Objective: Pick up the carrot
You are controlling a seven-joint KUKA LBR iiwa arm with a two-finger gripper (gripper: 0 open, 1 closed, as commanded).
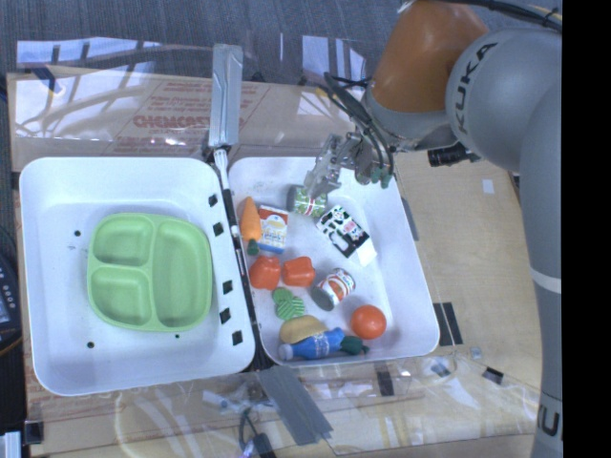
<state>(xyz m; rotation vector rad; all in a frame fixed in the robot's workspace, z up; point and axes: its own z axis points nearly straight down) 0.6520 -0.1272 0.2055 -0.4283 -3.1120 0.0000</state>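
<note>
Two shallow white bins side by side on the bench (pixel 477 218). In the left bin (pixel 48 256), a green divided plate (pixel 150 272), centred.

In the right bin (pixel 406 256), a scatter of toy food. Carrot (pixel 250 221) at about 9 o'clock of that bin, hard against the left wall, lying roughly upright, orange with a green tip at the bottom. Just beside it, at 3 o'clock, a small carton (pixel 273 231) with an orange label. Below these, two orange-red pieces (pixel 281 273) touching each other. Black-and-white carton (pixel 345 232) near the bin's centre, tilted. Striped can (pixel 333 287) below that, an orange ball (pixel 368 322) at 5 o'clock, a blue bottle (pixel 317 344) along the 6 o'clock edge with a yellow piece (pixel 302 328) above it.

Grey arm reaching in from 3 o'clock. Gripper (pixel 329 175) at 12 o'clock of the right bin, over a small green can (pixel 307 201), well apart from the carrot. Cannot tell whether the jaws are apart or together.
</note>
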